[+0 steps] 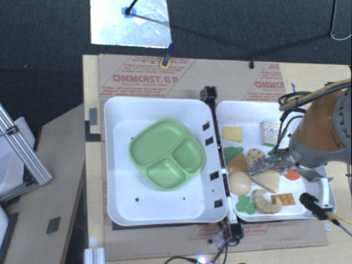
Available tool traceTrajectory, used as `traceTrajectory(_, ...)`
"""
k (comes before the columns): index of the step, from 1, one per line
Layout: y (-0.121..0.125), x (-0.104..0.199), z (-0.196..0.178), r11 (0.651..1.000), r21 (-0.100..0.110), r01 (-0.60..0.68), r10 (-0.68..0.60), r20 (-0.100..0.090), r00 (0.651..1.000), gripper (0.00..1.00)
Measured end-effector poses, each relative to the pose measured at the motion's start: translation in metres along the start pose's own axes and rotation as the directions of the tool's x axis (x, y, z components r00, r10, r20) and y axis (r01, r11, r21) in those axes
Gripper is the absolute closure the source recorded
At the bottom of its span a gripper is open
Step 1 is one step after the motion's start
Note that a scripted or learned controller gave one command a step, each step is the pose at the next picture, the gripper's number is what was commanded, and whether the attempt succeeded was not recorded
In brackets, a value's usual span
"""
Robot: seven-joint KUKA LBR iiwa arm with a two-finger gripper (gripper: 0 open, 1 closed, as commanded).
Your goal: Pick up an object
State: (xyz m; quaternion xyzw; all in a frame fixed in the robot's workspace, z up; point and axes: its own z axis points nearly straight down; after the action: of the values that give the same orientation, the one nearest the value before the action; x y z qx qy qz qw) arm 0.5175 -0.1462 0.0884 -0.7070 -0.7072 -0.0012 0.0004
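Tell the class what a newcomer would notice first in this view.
The pale green divided plate stands out, lying alone in the left bin. Next comes the clutter of toy food in the right bin: a yellow cheese slice, a cookie, a cream wedge. The grey-and-orange arm reaches in from the right, its end effector low over that pile.
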Motion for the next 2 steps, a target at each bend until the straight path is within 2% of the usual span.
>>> traceTrajectory(1, 0.004, -0.002, -0.016, 1.0, -0.013, -0.001, 0.001, 0.006, 1.0, 1.0)
traceTrajectory(2, 0.005, 0.008, -0.072, 1.0, -0.007, 0.006, -0.006, 0.003, 1.0, 1.0)
